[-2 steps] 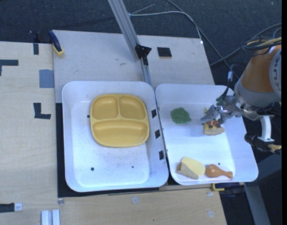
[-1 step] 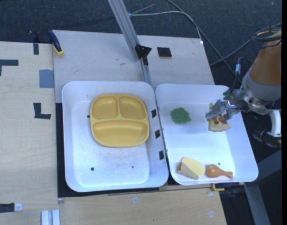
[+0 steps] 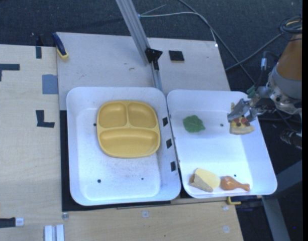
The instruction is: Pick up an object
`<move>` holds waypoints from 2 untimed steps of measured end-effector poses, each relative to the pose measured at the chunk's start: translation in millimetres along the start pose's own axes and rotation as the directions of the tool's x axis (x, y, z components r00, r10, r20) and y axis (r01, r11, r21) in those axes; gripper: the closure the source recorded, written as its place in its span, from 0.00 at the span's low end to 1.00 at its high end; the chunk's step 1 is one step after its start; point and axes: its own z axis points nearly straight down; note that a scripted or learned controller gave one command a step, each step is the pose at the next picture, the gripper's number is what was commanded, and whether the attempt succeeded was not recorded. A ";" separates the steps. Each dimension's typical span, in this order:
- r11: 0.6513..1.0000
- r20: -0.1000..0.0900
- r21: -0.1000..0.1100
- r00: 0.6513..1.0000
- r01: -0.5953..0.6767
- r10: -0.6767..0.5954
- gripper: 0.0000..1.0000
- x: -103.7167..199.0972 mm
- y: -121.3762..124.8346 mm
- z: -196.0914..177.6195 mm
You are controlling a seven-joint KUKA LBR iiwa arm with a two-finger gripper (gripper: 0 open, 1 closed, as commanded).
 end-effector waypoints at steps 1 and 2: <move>1.000 0.000 0.005 1.000 0.001 -0.001 1.00 44.9 -2.1 10.4; 1.000 0.000 0.005 1.000 0.000 0.000 1.00 90.2 -7.0 21.2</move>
